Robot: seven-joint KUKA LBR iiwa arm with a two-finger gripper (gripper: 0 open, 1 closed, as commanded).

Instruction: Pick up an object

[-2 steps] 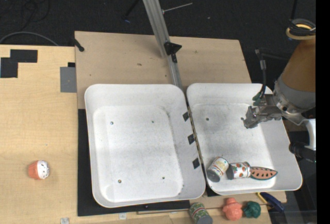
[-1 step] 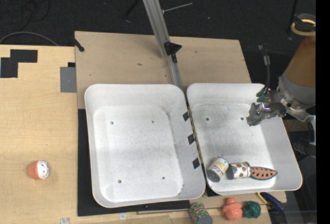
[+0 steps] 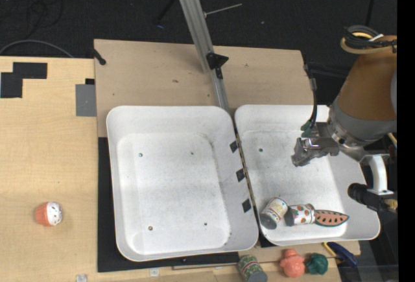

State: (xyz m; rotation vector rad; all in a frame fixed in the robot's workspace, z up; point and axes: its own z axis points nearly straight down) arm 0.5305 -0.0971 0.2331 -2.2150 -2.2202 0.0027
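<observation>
Jaws up, no pick yet

Jaws [image 3: 303,156] hang over the right bin [image 3: 272,120]; can't tell their state. Can [image 3: 275,212], cup [image 3: 301,214] and watermelon slice [image 3: 329,217] lie along its near edge, ungrasped. Whole pick remains.

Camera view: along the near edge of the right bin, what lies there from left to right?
Small can → spotted cup on its side → watermelon slice toy. The tool hangs above the bin, farther back.

Tool [image 3: 303,152] fingers too small to tell; green toy [image 3: 317,264] partly hidden.
</observation>
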